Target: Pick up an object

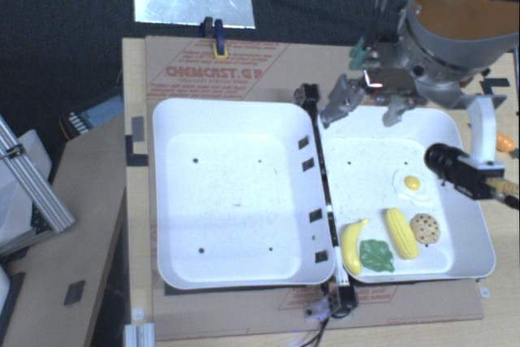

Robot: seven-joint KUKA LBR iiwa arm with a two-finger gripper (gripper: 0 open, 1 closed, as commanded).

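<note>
so the gripper (367, 103) is hanging over the far edge of the right bin (357, 166), right by the divider between the two bins. its two fingers are spread apart with nothing between them.

the pickable stuff is all bunched in the near part of the right bin, well apart from the gripper. using the corn cob (400, 232) as the landmark: its long axis runs roughly far-to-near, tilted a bit, with the near end leaning rightward. the banana (352, 246) is left of the corn, also lying mostly far-to-near, curved, with its far tip bending toward the corn. a green leafy piece (376, 255) sits between them at the near end, touching or almost touching both. the cookie (425, 228) is just right of the corn, and the fried egg (411, 184) is just beyond it. the left bin (236, 199) is on the other side of the divider.
</note>
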